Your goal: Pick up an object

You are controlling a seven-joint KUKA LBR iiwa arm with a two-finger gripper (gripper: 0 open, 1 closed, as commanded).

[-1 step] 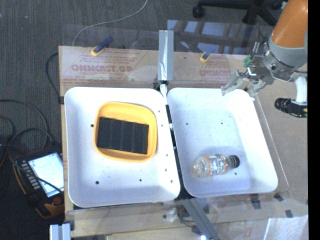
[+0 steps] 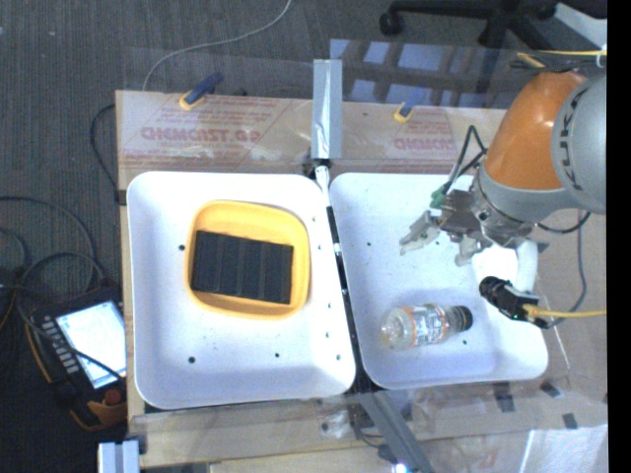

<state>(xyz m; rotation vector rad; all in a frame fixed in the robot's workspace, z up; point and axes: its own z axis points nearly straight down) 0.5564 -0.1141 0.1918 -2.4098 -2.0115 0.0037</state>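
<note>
A: Gripper hanging over the right bin, up toward its back edge; fingers spread apart, nothing between them.

B: And the target lies near the front edge of that bin; a clear plastic bottle on its side, dark cap pointing at the right wall, a wrinkled label round the middle.

A: Looks light to me, thin-walled and slick; round too, so I'd expect it to roll or squirt out under a bad pinch.

B: Best bet is across the body at the middle, fingers square to its long axis; the neck's too narrow.

A: Over in the left bin, a yellow dish with a dark block sits centred; well apart from the bottle.
</note>
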